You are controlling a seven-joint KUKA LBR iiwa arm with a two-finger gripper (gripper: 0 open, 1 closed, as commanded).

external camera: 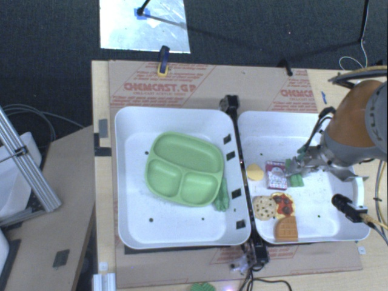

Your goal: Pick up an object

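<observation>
In the right bin (273,132), my gripper (298,166) hangs low over the middle, reaching in from the right. Just under its tip lies a small green piece (296,180). Left of that sits a red and white packet (276,176), and further left a yellow round piece (255,173). Nearer the front are a cookie (263,207), a red toy food piece (283,204) and a brown waffle-like piece (287,228). Whether the green piece touches the gripper is hidden by the wrist.
The left bin (133,223) holds a green divided plate (184,169), with a green scrap (222,197) at its right corner. A black clip bar (237,162) runs between the bins. The arm's orange band (354,117) and a black part (347,207) overhang the right bin's right side.
</observation>
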